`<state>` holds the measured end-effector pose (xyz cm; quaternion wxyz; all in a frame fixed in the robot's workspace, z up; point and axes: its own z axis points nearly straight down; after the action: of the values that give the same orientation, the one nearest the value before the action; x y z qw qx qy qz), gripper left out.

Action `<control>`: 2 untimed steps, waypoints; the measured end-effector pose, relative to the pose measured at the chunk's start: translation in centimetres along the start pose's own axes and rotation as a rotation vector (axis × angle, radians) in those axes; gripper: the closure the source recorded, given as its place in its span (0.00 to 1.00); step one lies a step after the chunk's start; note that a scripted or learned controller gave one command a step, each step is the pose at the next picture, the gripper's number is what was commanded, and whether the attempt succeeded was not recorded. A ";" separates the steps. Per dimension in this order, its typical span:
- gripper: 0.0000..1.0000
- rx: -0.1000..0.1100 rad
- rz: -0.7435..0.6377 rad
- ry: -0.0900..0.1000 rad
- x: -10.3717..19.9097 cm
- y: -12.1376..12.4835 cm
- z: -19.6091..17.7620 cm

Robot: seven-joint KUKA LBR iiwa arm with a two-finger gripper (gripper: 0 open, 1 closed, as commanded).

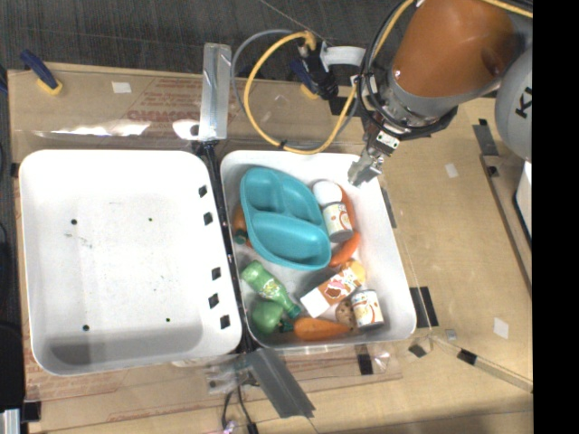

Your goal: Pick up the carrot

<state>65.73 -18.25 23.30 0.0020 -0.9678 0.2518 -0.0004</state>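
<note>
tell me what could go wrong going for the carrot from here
1. The carrot lies against the near wall of the right bin, wedged between a green vegetable and a small can, so the fingers may close on a neighbour or hit the wall.
2. The gripper sits at the bin's far rim, so its path crosses the teal dish and a bottle and could knock them.
</note>
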 end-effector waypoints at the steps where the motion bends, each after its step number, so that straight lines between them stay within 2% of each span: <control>1: 1.00 0.004 -0.313 0.005 -2.8 -4.1 -1.2; 2: 1.00 0.013 -0.320 0.011 -2.9 -4.7 -2.3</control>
<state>65.54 -12.74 25.64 0.0071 -0.9955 0.0943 -0.0077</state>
